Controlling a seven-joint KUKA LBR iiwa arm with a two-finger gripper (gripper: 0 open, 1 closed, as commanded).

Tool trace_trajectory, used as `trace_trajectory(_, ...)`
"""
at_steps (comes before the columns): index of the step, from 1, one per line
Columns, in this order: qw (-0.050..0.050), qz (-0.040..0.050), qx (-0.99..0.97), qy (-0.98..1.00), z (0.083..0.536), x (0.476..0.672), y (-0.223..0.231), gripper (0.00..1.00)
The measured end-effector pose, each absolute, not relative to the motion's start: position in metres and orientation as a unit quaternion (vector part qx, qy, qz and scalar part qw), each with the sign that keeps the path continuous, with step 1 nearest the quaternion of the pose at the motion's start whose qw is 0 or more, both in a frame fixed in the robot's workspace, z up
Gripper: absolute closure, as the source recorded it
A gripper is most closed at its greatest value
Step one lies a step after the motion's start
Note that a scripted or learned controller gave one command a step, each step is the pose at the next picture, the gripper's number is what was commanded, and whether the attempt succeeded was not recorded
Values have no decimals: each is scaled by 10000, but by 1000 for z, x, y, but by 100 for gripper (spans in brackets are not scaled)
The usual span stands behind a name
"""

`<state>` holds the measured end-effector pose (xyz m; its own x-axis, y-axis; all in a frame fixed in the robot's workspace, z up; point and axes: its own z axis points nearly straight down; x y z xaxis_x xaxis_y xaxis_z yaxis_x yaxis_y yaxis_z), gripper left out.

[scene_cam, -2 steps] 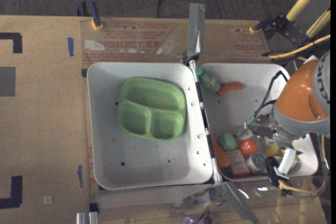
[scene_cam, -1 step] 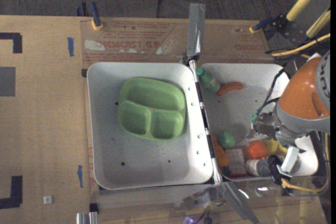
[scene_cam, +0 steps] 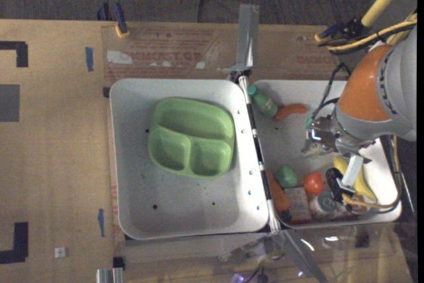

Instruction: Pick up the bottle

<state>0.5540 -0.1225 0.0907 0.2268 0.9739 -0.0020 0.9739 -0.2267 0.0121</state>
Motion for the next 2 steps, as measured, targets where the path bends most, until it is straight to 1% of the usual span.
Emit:
trace_trajectory(1, 34, 41, 7825, 6227, 89, 554, -120, 0)
trace_trajectory(2, 29, 42, 9146, 4043, 89, 510, -125, 0)
